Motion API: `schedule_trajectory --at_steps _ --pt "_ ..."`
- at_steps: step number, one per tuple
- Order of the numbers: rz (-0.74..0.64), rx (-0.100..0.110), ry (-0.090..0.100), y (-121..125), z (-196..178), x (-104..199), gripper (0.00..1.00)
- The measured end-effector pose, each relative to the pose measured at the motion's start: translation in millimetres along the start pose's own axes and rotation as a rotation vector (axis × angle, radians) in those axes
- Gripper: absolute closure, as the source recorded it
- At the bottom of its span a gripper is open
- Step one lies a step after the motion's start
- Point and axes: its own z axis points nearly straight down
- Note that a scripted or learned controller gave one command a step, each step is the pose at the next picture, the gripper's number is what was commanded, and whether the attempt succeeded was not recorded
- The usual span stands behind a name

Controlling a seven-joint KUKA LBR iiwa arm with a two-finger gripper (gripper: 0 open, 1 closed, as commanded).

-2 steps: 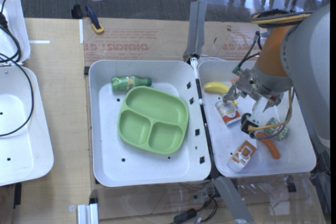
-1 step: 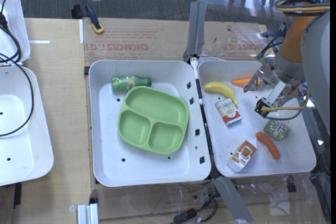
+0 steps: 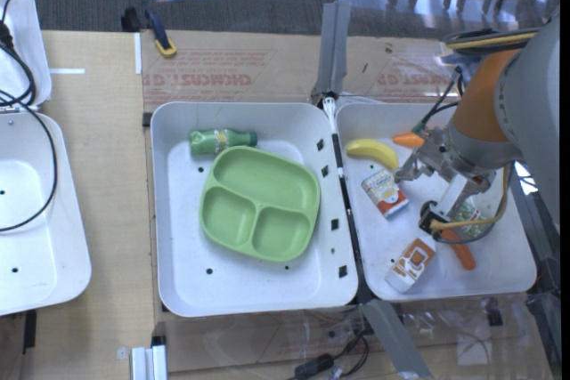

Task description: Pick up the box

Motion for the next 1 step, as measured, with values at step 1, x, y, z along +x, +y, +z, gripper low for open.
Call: schedule_trajectory --at_steps 1 --pt "-0.009 0.000 -0.001 67.7 -72.5 44.1 0.00"
